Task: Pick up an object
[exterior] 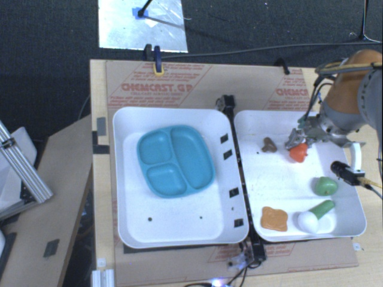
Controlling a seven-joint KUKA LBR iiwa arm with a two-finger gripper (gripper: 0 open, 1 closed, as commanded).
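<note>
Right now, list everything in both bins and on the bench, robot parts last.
Bins: two, white, side by side on the bench.
Divided plate: one, blue, three compartments, in the left bin.
Brown lump: one, right bin, upper left.
Orange-red item: one, right bin, under the gripper.
Green round item: one, right bin, right side.
Green-and-white item: one, right bin, lower right.
Orange flat item: one, right bin, lower left.
Gripper: one, grey, over the orange-red item.

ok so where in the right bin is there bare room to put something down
The right bin is bare through its middle and left, between the brown piece and the orange piece. It is crowded along the right: gripper, red piece, green pieces, white ball.
</note>
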